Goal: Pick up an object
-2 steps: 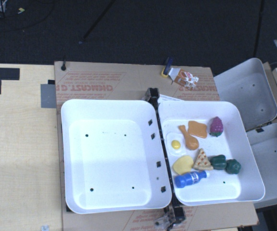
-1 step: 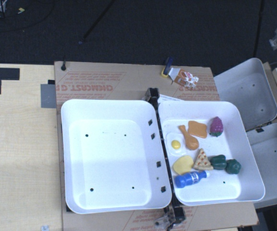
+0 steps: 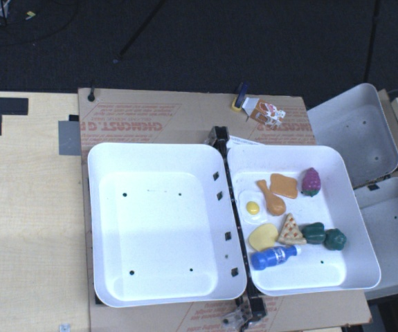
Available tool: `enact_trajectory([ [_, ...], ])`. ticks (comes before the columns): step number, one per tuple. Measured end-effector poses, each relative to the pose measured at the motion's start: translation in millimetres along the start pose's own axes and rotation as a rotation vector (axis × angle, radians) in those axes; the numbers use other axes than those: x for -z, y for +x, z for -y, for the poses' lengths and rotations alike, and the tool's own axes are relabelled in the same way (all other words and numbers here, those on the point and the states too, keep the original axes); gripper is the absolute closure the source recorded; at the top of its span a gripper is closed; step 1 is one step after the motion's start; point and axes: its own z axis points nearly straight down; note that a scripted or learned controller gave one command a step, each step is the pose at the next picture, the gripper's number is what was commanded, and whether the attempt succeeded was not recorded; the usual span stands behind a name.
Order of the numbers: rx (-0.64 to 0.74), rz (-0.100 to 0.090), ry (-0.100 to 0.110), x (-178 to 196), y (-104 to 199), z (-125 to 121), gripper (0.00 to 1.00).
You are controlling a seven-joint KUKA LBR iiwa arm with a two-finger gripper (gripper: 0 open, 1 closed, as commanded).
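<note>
Right bin (image 3: 362, 251) holds nine items, including one blue bottle (image 3: 273, 256) and two green pieces (image 3: 314, 232). Pincer state cannot be told

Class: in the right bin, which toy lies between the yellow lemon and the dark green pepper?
The pizza slice lies between the lemon and the green pepper, seen in the camera view.
</note>
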Motion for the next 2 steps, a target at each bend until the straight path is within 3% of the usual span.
enact_trajectory([
  [2, 0.002, -0.002, 0.002, 0.3, 31.0, 0.4, 1.00],
])
